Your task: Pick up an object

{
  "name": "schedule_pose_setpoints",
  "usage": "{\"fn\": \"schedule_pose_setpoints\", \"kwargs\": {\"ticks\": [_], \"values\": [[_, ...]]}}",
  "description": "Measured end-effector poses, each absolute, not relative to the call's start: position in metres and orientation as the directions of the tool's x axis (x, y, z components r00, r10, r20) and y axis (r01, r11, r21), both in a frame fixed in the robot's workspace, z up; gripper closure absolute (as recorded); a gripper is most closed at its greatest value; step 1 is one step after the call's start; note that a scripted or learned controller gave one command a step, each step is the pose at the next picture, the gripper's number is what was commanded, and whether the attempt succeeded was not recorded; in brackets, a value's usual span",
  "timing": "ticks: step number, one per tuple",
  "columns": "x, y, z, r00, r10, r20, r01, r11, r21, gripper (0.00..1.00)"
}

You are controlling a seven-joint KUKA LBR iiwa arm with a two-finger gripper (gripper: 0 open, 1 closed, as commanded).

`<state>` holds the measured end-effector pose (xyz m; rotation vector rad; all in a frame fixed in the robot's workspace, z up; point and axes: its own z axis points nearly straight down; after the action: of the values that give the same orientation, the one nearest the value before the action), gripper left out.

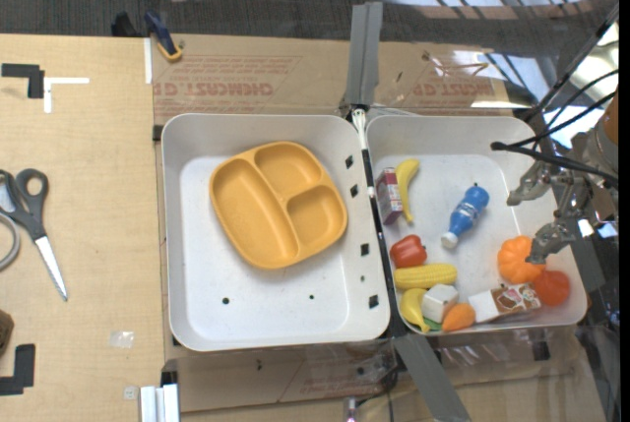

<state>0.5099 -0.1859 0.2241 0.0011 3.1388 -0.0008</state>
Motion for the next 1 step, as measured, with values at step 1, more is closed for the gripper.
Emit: {"fn": "schedule_pose_setpoints", "kwargs": {"ticks": [1], "values": [[0.5811, -0.1259, 0.0956, -0.999, 0.036, -0.003, 0.036, 0.999, 0.000, 0.00]]}}
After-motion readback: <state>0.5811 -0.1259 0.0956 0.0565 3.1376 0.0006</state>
